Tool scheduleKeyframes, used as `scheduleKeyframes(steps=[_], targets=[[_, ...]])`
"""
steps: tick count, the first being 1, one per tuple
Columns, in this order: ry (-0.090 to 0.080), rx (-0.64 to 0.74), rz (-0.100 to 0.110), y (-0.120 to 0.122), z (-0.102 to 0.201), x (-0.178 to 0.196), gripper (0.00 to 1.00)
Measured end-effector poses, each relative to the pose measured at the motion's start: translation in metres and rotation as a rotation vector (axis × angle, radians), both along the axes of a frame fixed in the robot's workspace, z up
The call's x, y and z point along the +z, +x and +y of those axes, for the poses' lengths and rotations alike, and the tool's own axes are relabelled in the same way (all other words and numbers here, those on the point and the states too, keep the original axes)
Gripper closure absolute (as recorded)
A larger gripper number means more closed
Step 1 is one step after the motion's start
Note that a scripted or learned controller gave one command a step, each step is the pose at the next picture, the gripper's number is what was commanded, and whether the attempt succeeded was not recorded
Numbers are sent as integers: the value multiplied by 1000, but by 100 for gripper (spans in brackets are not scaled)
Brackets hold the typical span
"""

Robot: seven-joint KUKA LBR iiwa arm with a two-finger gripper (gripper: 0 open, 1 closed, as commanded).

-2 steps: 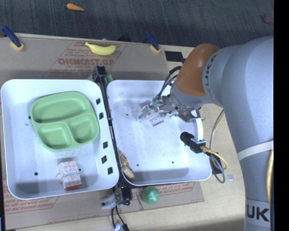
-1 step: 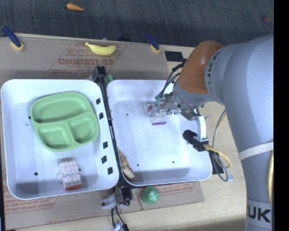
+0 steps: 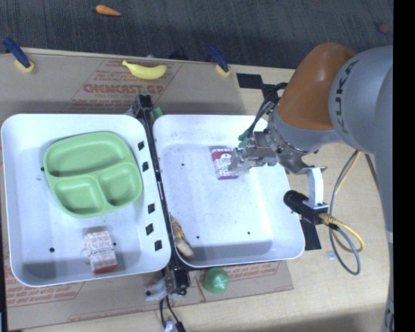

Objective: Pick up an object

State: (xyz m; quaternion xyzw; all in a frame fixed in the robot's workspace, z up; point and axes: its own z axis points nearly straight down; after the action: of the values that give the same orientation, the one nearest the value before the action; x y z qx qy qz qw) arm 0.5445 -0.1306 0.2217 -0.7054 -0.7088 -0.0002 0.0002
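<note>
Two bins: the left bin [image 3: 14,185] carries a green tray [image 3: 93,171] and a small box [image 3: 99,250]. In the right bin [image 3: 263,237], the gripper [image 3: 243,156] touches a red-and-white packet [image 3: 224,163]; clamping can't be judged. Best to centre before lifting.

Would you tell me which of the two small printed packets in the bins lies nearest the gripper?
The red-and-white packet in the right bin, right beside the gripper. The other packet lies far off in the left bin, below the green tray.
</note>
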Motion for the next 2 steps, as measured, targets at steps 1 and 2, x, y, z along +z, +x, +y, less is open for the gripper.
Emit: scheduleKeyframes(steps=[1, 2], targets=[[0, 0, 2, -1, 0, -1, 0], [-4, 5, -14, 106, -13, -124, 0]])
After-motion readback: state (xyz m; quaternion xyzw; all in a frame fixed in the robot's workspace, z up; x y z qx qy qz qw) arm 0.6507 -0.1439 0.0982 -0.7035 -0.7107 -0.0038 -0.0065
